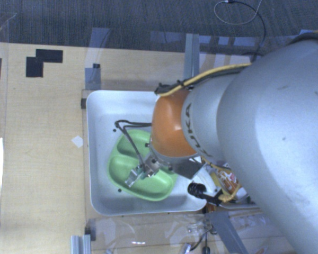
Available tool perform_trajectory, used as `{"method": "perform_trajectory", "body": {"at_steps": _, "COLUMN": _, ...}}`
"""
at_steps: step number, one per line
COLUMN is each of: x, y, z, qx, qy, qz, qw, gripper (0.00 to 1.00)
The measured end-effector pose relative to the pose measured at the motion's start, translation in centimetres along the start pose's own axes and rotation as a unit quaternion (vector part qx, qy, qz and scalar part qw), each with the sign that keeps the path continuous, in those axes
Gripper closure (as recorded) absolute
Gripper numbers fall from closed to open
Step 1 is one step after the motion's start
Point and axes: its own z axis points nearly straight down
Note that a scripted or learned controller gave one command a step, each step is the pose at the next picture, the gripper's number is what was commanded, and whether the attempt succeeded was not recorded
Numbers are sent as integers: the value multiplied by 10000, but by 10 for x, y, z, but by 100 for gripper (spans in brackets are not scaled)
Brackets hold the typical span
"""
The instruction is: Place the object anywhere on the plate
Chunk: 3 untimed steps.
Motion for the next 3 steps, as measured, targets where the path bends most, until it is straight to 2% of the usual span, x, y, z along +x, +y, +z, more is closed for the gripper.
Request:
{"method": "perform_trajectory", "body": {"at_steps": 1, "x": 38, "y": 28, "z": -2, "qx": -36, "qy": -53, "qz": 510, "qw": 9987, "gripper": 0}}
{"method": "perform_trajectory", "body": {"at_steps": 2, "x": 26, "y": 21, "z": -2, "qx": -27, "qy": -75, "qz": -1859, "qw": 9825, "gripper": 0}}
{"method": "perform_trajectory", "body": {"at_steps": 3, "x": 22, "y": 27, "z": -3, "qx": 104, "qy": -136, "qz": -3679, "qw": 9297, "gripper": 0}}
